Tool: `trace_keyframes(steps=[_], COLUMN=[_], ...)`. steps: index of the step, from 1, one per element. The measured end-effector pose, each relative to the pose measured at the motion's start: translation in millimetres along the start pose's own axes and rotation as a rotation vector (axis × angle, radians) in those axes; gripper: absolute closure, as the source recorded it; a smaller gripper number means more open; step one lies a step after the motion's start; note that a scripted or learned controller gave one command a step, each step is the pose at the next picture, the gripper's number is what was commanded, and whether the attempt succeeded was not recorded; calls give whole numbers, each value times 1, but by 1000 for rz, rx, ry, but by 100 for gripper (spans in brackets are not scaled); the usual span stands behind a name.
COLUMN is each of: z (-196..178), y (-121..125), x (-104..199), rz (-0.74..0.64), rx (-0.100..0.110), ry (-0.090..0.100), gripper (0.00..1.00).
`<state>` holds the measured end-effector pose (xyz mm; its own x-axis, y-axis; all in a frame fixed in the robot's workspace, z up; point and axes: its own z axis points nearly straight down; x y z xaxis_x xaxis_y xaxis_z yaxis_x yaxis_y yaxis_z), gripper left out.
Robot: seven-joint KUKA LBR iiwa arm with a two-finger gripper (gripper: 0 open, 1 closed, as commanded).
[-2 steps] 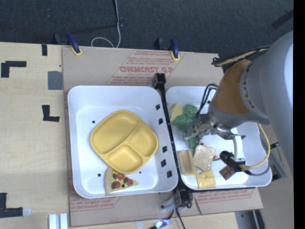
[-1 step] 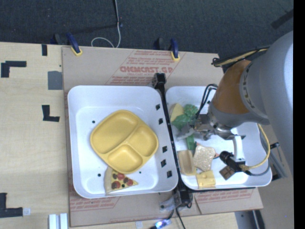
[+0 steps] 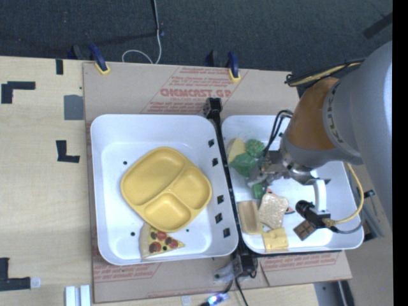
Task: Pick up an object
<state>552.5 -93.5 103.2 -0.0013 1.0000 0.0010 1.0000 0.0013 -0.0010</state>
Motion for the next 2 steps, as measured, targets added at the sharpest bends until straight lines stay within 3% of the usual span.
trace_keyframes(steps=[1, 2], z=[-1, 18], y=[0, -32], x=[0, -6], rz=[0, 0], rx=[0, -1], ry=[0, -2], gripper=[0, 0])
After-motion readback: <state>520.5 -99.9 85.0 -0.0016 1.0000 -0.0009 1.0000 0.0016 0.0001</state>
